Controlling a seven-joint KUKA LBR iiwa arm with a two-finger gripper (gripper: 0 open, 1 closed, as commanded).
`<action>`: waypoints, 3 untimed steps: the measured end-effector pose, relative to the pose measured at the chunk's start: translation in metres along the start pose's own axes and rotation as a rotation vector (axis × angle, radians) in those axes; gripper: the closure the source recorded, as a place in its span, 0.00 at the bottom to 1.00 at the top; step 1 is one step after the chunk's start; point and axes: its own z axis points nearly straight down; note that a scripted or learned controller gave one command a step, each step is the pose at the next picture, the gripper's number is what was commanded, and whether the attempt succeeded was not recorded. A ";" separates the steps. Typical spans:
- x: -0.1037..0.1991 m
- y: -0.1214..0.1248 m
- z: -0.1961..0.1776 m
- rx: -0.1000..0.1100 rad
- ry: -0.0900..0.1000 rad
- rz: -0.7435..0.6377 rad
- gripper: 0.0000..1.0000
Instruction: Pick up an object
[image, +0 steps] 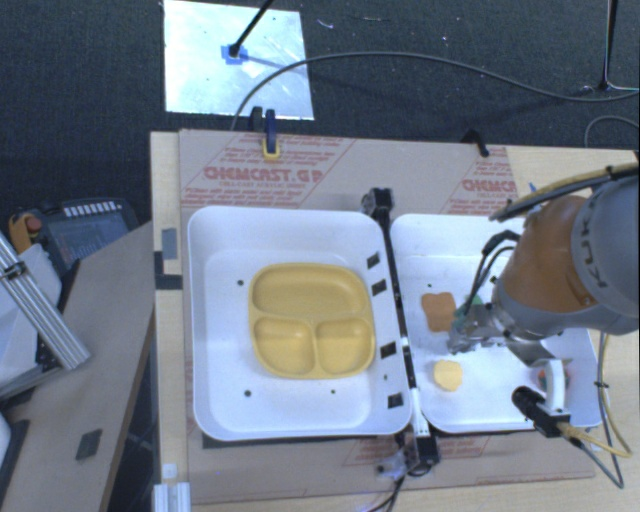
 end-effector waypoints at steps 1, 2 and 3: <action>-0.005 0.009 -0.047 0.001 0.001 -0.004 1.00; 0.000 0.005 -0.106 -0.001 0.002 -0.005 1.00; 0.000 0.007 -0.160 -0.002 0.001 -0.005 1.00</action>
